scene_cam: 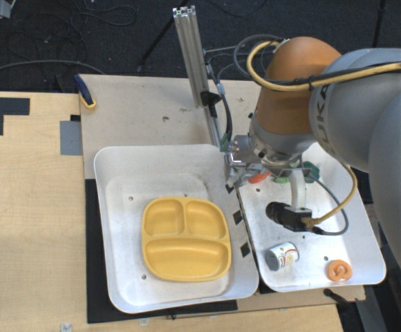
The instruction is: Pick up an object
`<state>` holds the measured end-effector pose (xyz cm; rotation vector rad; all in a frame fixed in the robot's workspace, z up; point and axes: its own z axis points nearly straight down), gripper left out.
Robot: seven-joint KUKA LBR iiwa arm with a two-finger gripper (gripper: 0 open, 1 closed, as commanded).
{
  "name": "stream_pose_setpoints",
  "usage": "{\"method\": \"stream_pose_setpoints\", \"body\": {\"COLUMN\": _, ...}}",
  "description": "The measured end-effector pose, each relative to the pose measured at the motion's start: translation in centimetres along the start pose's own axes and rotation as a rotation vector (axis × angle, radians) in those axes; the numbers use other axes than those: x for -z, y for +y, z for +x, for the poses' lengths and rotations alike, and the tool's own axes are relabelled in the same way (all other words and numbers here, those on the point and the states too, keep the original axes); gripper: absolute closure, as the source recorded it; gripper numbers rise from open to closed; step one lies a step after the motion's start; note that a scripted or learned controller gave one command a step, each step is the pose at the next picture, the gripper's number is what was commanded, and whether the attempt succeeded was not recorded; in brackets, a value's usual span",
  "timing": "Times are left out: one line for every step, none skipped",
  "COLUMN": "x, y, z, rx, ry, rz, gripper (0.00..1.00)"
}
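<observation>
Camera view shows the claw (242, 169) low at the back of the right white bin (325, 241); open or closed, I cannot tell. A little white can (282, 256) and an orange round toy (338, 271) lie near that bin's front. A yellow three-part plastic plate (185, 239) sits in the left white bin (117, 206).

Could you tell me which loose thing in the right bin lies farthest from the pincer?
The orange ring, in the bin's near right corner; the can lies closer, the red bit and green bit by the pincer.
</observation>
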<state>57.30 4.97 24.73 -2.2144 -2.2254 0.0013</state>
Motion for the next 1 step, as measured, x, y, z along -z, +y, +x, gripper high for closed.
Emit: {"method": "stream_pose_setpoints", "body": {"x": -0.45, "y": 1.92, "z": 4.53, "rx": -0.001, "ry": -0.001, "rz": -0.001, "gripper": 1.00}}
